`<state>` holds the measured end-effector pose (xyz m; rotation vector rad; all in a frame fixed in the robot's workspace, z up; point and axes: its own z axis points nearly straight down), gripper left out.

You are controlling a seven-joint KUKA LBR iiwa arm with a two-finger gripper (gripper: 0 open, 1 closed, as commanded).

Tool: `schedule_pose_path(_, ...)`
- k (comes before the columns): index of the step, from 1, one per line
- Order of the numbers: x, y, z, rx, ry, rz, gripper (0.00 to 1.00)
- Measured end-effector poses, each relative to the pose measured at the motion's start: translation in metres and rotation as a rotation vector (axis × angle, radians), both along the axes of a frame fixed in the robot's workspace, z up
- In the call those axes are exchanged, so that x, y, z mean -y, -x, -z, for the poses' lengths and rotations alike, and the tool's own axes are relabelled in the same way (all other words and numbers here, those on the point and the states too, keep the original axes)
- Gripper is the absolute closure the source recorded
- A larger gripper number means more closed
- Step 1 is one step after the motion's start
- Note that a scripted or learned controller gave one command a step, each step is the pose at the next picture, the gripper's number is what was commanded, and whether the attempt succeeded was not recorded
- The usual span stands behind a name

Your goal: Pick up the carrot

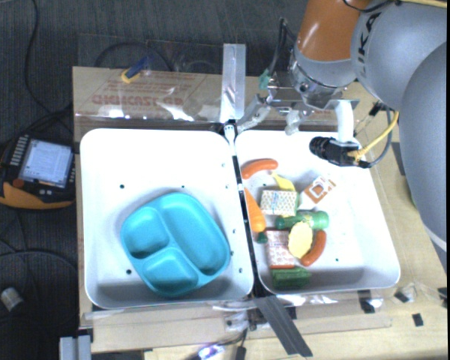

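Carrot [253, 211], orange, tapered and plastic, lying against the right white bin's [375, 193] left wall, should be approached squarely from above, jaws' state being undeterminable.

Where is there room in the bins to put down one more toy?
Left bin: bare floor all around the blue tray, widest along the far wall. Right bin: bare strip along its right wall. Crowded: the heap beside the divider, around the carrot.
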<state>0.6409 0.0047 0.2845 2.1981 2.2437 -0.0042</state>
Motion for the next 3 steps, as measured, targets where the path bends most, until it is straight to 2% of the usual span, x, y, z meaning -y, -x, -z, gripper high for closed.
schedule_pose_path(1, 0.019, 0.036, 0.102, -0.002, -0.002, -0.273, 0.0)
schedule_pose_path(2, 0.054, -0.013, 0.101, -0.001, -0.001, -0.244, 0.0)
schedule_pose_path(3, 0.071, 0.0, 0.101, -0.001, -0.002, -0.114, 0.0)
